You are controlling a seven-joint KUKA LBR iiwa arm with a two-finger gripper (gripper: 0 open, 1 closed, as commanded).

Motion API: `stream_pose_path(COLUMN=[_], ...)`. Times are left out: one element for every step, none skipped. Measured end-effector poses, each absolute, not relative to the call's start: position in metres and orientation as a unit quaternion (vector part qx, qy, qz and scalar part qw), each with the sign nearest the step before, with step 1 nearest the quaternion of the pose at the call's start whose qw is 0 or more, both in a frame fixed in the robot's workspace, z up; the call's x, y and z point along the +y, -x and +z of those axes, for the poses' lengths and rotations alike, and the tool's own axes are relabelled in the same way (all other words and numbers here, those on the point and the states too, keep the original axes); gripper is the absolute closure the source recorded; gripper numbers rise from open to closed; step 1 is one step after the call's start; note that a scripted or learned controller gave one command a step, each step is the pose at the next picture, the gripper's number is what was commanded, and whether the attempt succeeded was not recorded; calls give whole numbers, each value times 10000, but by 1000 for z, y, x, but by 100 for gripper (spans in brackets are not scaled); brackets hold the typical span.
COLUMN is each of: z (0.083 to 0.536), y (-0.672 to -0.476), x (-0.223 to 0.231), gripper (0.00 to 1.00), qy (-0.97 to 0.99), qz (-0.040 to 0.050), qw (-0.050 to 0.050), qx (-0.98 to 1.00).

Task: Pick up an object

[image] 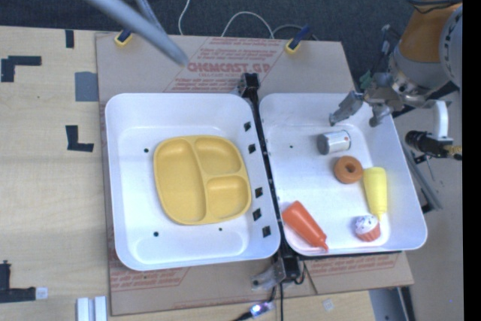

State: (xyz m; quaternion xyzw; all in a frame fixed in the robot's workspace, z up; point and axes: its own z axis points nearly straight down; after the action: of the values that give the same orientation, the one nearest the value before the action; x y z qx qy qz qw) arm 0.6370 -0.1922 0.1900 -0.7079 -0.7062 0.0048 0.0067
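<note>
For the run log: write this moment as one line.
arm: over right bin's far edge | pincer: above right bin, open, holding nothing | nearest object: silver can | left bin: yellow tray | pick: not yet made

Yellow three-compartment tray (202,180) is lying in left bin (124,162). Printed cardboard sheet (225,64) is sitting under both bins on wooden worktop (45,184).
</note>
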Motion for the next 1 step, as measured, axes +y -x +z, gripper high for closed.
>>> stream_pose_path(z=[200], y=[-640], x=[-192], gripper=[0], qy=[7066], qz=[6], qw=[5], qx=[-7076])
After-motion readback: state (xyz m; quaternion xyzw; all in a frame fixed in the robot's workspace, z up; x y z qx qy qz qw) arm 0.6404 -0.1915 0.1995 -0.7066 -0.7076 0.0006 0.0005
